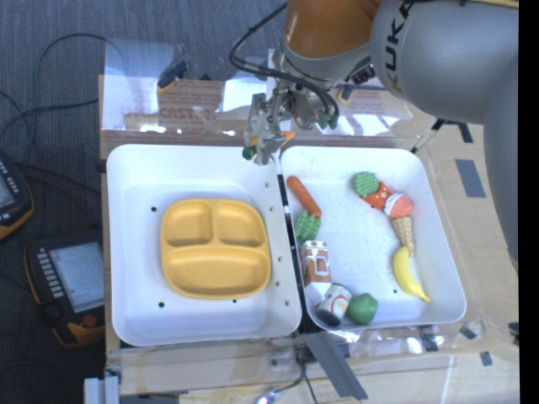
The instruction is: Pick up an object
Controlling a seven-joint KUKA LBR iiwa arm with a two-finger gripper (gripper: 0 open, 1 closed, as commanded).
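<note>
Camera view has the gripper hanging over the divider between the bins at 12 o'clock; can't tell how its fingers are set. Nearest grab is the toy carrot, just toward 5 o'clock in the right bin. I'd come straight down, closing across its narrow width.

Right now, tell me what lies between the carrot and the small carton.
Camera view: a green toy vegetable lies between the carrot and the carton.

Printed in dark capitals on the big grey rounded arm casing at upper right: "KU", running downward, the rest cut off.
</note>
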